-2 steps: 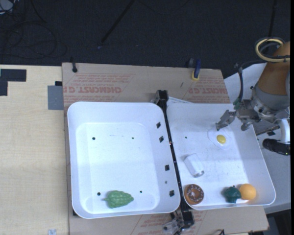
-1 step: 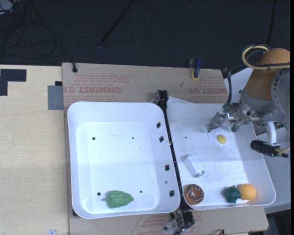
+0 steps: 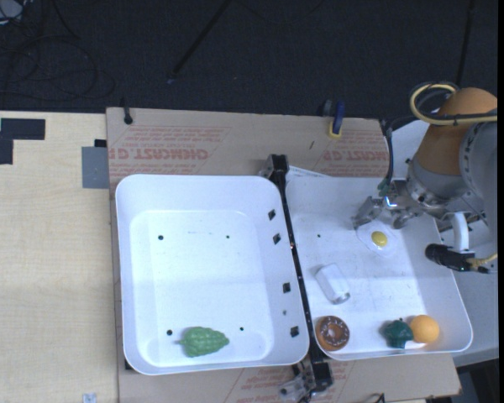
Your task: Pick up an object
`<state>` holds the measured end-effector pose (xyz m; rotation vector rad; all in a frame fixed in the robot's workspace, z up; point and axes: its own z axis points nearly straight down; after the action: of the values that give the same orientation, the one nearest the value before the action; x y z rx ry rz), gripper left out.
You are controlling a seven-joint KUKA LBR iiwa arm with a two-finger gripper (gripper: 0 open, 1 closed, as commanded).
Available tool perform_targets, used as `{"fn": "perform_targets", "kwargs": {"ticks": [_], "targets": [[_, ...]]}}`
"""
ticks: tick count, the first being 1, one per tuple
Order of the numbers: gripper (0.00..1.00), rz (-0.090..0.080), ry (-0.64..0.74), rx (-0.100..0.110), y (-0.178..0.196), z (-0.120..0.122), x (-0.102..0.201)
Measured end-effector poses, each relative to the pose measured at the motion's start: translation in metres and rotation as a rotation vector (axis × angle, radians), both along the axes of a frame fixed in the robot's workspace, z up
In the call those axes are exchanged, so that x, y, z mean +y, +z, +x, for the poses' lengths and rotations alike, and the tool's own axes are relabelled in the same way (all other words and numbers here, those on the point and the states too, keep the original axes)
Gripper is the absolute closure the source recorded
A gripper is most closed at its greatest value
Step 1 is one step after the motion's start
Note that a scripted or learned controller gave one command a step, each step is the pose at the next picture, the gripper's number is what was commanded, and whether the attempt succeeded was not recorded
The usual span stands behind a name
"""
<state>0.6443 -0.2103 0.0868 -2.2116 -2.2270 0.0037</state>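
My gripper [image 3: 384, 217] hangs over the back right part of the right bin [image 3: 319, 204], its fingers spread open with nothing between them. Just below it lies a small yellow piece on a pale disc [image 3: 379, 240]. A clear cylinder [image 3: 333, 282] lies on its side in the middle of the right bin. Along that bin's front edge sit a brown round doughnut-like thing [image 3: 332, 332], a dark green object [image 3: 396, 333] and an orange ball [image 3: 424, 329] touching it. A light green bumpy object [image 3: 204, 341] lies at the front of the left bin [image 3: 193, 193].
A black divider rail [image 3: 287, 250] with clips runs between the two bins. Both bins rest on a cardboard sheet [image 3: 193, 145] on the wooden bench. A blue and yellow clamp [image 3: 337, 120] stands at the cardboard's back edge.
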Motion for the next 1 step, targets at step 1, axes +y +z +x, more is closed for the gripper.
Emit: {"fn": "perform_targets", "kwargs": {"ticks": [1], "targets": [[0.0, 0.0, -0.001, -0.013, 0.1568, -0.0339, 0.0671]]}}
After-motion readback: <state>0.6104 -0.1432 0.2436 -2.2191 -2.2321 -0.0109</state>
